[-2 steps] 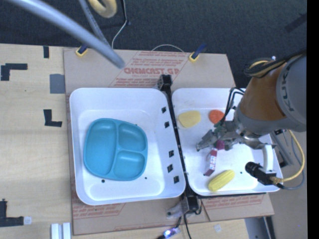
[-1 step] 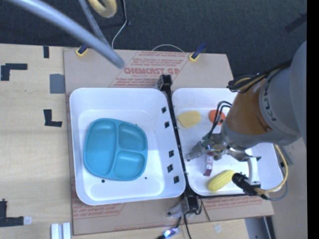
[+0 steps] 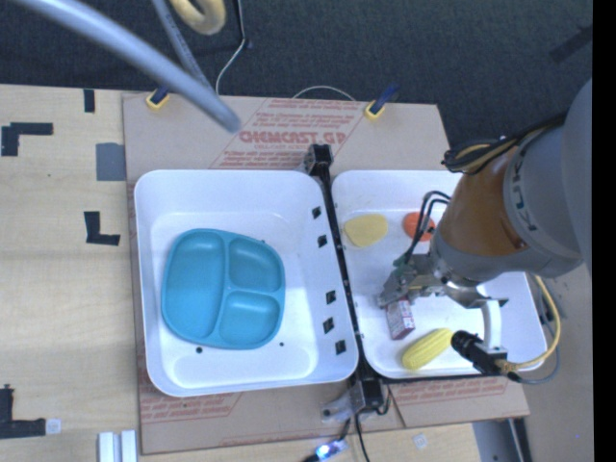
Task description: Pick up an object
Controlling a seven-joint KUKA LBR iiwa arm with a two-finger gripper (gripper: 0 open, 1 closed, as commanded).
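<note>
My gripper (image 3: 397, 295) hangs low over the middle of the right bin (image 3: 520, 340), reached in from the right under the orange-banded wrist. Just below its tip lies a small pinkish-grey packet (image 3: 400, 320), touching or nearly touching it. A yellow corn cob (image 3: 425, 348) lies near the bin's front wall. A pale yellow flat piece (image 3: 366, 229) rests at the back left of this bin, and a small orange-red object (image 3: 417, 224) peeks out beside the wrist.
The left bin (image 3: 154, 200) holds a blue divided plate (image 3: 223, 289). A black clip strip (image 3: 332, 248) joins the two bins. Grey metal poles (image 3: 125, 41) cross the upper left. Cables (image 3: 525, 359) trail at the right bin's front right.
</note>
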